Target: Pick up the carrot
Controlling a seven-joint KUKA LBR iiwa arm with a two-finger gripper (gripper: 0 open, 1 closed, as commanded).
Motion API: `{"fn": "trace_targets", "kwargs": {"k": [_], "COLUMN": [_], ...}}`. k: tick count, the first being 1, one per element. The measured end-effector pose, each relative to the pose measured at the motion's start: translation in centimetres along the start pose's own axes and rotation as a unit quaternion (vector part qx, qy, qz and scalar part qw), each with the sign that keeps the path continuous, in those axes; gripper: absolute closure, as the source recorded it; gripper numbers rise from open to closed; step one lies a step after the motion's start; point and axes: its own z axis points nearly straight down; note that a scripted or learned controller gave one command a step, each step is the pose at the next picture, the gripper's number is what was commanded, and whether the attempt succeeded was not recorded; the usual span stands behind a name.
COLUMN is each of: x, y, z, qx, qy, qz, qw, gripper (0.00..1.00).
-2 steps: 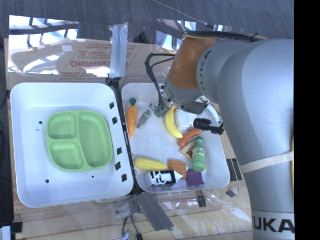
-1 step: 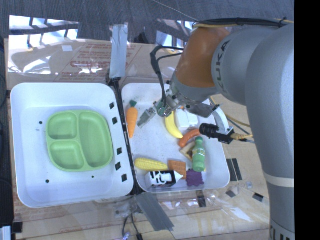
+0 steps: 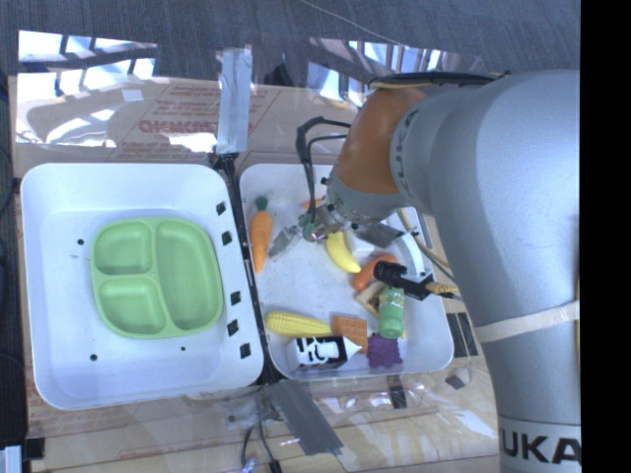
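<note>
Orange carrot (image 3: pixel 260 238) lies upright along the divider wall (image 3: pixel 233 254), ungrasped; the end effector (image 3: pixel 286 241) hovers just beside it, fingers apart, apparently lining up for a pinch, banana (image 3: pixel 342 252) beyond.

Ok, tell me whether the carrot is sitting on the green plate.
No, the carrot lies in the right bin by its left wall, while the green plate sits in the left bin.

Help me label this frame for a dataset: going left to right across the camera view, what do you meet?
Green divided plate in the left bin → carrot at the right bin's left side → end effector → banana → green bottle.
</note>
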Motion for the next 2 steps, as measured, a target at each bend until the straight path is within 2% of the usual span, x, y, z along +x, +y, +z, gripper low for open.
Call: {"fn": "trace_targets", "kwargs": {"k": [1, 2], "x": [-2.0, -7.9], "y": [3.9, -2.1], "z": [0.1, 0.0], "qx": [0.004, 0.0], "qy": [-0.002, 0.0], "qz": [0.01, -0.28], "qw": [0.9999, 0.96], "gripper": [0.0, 0.0]}}
